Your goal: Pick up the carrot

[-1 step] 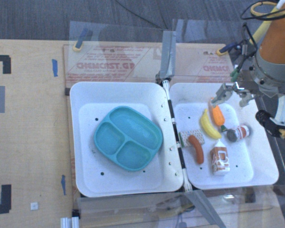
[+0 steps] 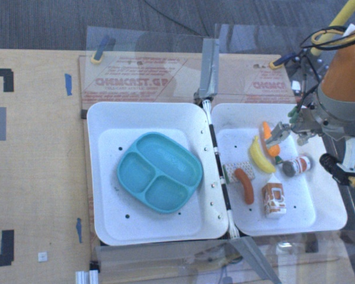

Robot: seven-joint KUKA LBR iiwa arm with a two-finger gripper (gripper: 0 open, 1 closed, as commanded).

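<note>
The carrot [image 2: 265, 130] is a slim orange piece in the right bin [image 2: 328, 215], lying beside a yellow banana [image 2: 260, 155]. Its middle is hidden by my gripper [image 2: 278, 135], which reaches in from the right and sits directly over it. Orange shows above the gripper and again below it, near the banana's upper end. I cannot make out whether the carrot is gripped. The grey arm with its orange band [image 2: 343, 76] fills the upper right corner.
The right bin also holds a red-brown sausage [image 2: 245, 185], an orange-and-white carton [image 2: 274, 199] and a small bottle [image 2: 297, 165] lying on its side. A blue divided plate [image 2: 160, 171] lies in the left bin [image 2: 103, 158]. Cables hang near the arm.
</note>
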